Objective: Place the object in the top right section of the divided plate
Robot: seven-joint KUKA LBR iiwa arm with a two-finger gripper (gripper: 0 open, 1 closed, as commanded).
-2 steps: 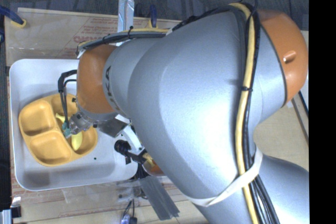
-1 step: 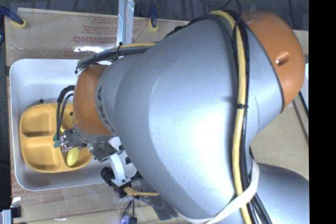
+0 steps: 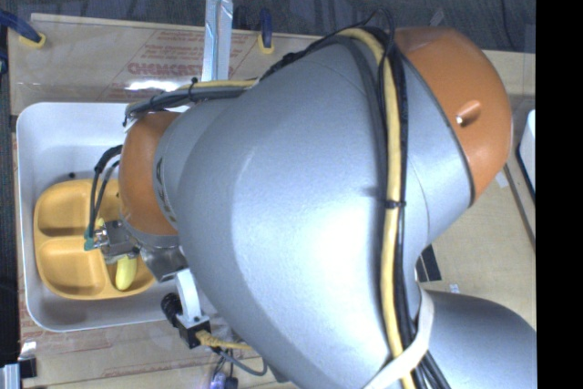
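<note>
A yellow divided plate (image 3: 64,232) lies in the left white bin (image 3: 41,137), against its left side. The gripper (image 3: 114,243) hangs low over the plate's right part, mostly hidden under the arm's wrist. Just below it a small yellow object (image 3: 124,272), shaped like a banana, stands over the plate's lower right section. Whether it touches the gripper is not visible. The arm's big grey body and orange band (image 3: 455,123) cover the rest of the bench.
The left bin's rim (image 3: 55,323) runs close around the plate. A metal post (image 3: 219,36) stands behind the bin at the back. Cables (image 3: 392,178) run along the arm. Cardboard sheeting (image 3: 137,59) lies under the bins.
</note>
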